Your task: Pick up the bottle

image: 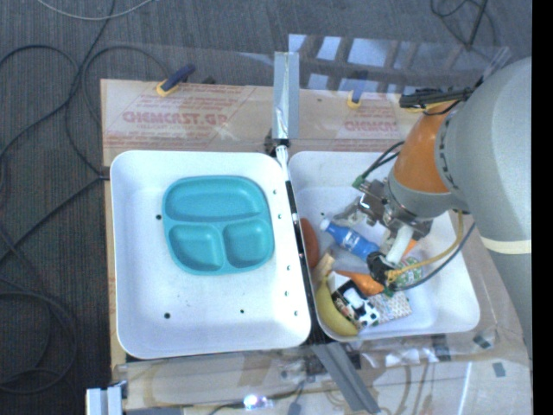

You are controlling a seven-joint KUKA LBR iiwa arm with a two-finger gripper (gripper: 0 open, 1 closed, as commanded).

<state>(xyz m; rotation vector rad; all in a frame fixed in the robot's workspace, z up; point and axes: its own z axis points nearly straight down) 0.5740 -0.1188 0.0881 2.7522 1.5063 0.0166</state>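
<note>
The bottle [352,239] is blue with a white cap and lies on its side in the right bin [449,314], cap pointing to the upper left. My gripper [386,232] hangs low over the bottle's right end, below the orange wrist band. The gripper body and cables hide that end of the bottle.
Around the bottle lie an orange carrot [370,282], a banana [333,309], a black-and-white toy [356,303] and a reddish stick [309,237] by the bin's left wall. The left bin [138,309] holds a teal divided plate [219,223]. The arm fills the upper right.
</note>
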